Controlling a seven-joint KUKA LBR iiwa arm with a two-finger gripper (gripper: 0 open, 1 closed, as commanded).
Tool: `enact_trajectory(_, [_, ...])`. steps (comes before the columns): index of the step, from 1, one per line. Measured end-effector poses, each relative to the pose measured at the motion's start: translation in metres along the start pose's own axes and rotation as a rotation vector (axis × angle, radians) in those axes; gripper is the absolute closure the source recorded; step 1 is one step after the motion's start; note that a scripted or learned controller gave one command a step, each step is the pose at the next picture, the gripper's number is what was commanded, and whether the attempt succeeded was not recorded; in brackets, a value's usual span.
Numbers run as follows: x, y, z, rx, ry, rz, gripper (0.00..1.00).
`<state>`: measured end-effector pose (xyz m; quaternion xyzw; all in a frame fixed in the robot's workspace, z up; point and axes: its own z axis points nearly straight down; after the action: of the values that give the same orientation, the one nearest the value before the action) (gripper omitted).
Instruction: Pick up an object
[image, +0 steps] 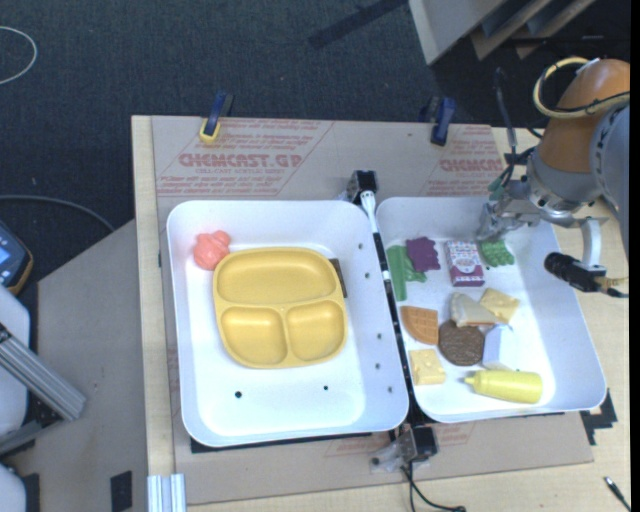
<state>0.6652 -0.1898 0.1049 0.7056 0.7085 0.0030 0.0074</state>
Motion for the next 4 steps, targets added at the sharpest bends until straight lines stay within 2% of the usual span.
enact_trajectory(2, [0.006, 0.010, -0.117, 0.005, 0.003, 0.002, 1.00])
enact_trajectory(3, [0.054, -0.012, -0.108, 0.017, 0.009, -0.001, 1.00])
enact_trajectory(4, [0.112, -0.037, -0.119, 0.017, 0.010, -0.002, 1.00])
